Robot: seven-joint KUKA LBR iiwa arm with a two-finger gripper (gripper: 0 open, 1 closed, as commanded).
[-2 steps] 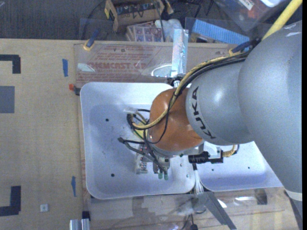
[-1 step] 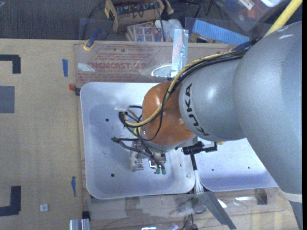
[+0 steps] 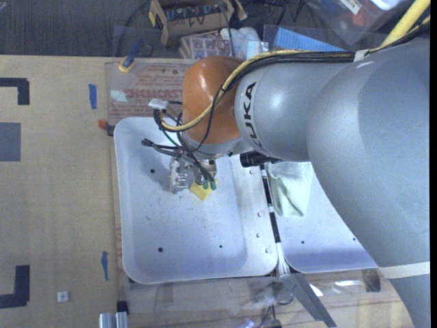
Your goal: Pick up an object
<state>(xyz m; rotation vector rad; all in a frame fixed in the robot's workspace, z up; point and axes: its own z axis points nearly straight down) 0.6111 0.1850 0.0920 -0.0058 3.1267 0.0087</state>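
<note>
My gripper (image 3: 184, 178) hangs low over the upper middle of the left white bin (image 3: 157, 244), below the orange wrist band. A small yellow object (image 3: 200, 190) lies on the bin floor right beside the fingertips, on their right, with a bit of green at its top edge. From this angle I cannot make out whether the yellow object sits between the fingers or just next to them. In the right bin (image 3: 321, 251) a pale crumpled cloth (image 3: 291, 187) lies near the divider, partly hidden under the arm.
The big grey arm covers most of the right bin and the upper right of the view. A wooden bench surface with blue tape marks lies left of the bins. Boxes and clutter stand beyond the bins' far edge.
</note>
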